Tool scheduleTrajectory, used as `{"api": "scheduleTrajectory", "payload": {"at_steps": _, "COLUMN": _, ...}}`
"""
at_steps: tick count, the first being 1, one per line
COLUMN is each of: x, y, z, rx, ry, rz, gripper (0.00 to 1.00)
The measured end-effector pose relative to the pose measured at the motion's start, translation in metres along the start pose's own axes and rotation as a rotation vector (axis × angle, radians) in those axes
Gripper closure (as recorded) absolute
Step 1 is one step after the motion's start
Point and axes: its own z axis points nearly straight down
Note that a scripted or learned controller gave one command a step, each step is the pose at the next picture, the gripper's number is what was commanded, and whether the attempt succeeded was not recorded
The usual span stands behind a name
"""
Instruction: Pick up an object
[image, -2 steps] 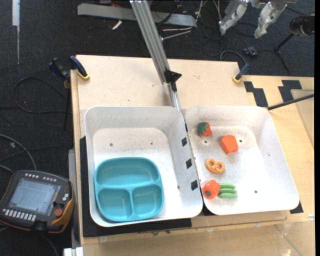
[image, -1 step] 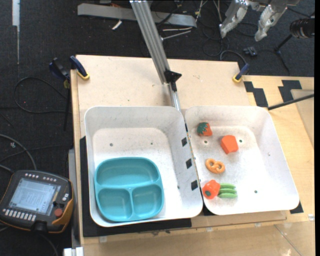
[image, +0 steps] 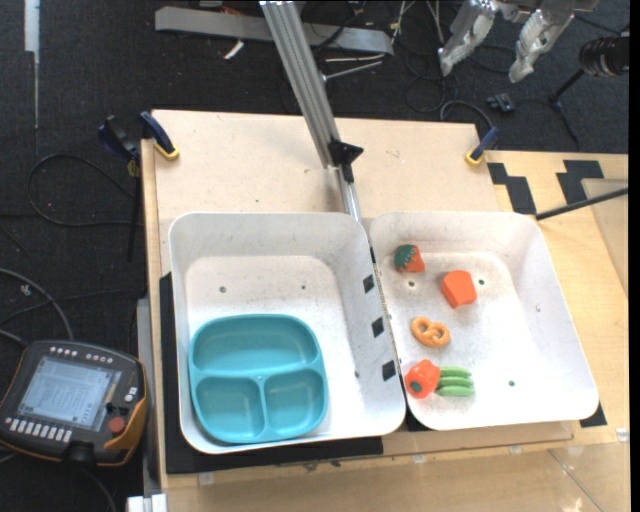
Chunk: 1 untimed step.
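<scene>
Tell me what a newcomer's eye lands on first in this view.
The teal divided tray stands out most, lying in the near part of the left bin. Next come the small bright toys along the right bin's left side: a strawberry, an orange block, a pretzel and a red and green piece. The gripper hangs open at the top, beyond the bench.

No legible text, labels, brand marks or numbers on any surface. Handheld control pendant (image: 70, 403), at 8 o'clock of the frame, has a lit screen, but its contents are too small and blurred to read; its rows of buttons carry no readable characters. Black square markings along the divider (image: 378, 310) between the two bins, and the black stepped pattern (image: 560, 182) on the board at 2 o'clock, are plain shapes, not characters.
</scene>
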Motion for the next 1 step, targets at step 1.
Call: {"api": "scheduleTrajectory", "payload": {"at_steps": 1, "x": 0.0001, "y": 0.0, "z": 0.0, "rx": 0.0, "ry": 0.0, "rz": 0.0, "gripper": 0.0}}
